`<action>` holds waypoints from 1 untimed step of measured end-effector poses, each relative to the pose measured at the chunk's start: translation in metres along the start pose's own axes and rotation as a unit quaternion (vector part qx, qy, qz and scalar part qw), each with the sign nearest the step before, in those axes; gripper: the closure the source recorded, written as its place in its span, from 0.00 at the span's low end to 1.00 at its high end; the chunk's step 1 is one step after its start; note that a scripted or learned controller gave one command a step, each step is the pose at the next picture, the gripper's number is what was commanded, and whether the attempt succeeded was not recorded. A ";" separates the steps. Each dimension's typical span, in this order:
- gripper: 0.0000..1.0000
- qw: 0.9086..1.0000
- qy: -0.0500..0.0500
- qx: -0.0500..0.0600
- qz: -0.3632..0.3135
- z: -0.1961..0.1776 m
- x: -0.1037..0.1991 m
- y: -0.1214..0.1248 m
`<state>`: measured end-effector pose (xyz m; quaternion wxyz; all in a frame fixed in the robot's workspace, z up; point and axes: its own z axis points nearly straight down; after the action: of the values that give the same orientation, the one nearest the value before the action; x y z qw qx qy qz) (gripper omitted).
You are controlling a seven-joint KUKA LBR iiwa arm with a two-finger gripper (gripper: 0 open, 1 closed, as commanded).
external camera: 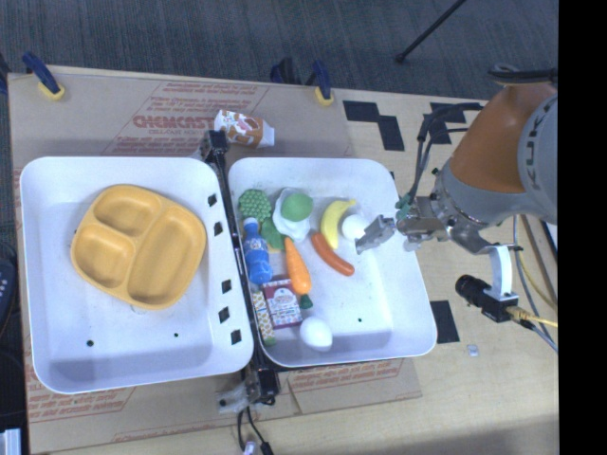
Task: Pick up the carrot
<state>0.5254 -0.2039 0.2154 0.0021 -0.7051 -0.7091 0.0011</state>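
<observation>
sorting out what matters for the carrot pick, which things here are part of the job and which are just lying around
Part of the job:
- carrot, lying in the right bin
- claw, over the right bin's right side

Just lying about:
- sausage
- banana
- blue bottle
- white egg
- small red carton
- yellow divided plate, in the left bin

The carrot (298, 266) lies in the right bin (379, 325), left of the gripper (373, 236), sausage (332, 253) between them.

Carrot (298, 266) hemmed — bottle (256, 251) left, sausage (332, 253) right.
</observation>
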 end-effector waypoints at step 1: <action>0.00 1.000 0.001 0.002 0.018 0.094 0.089 0.010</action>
<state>0.5348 -0.1143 0.1218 0.0039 -0.7179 -0.6961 0.0015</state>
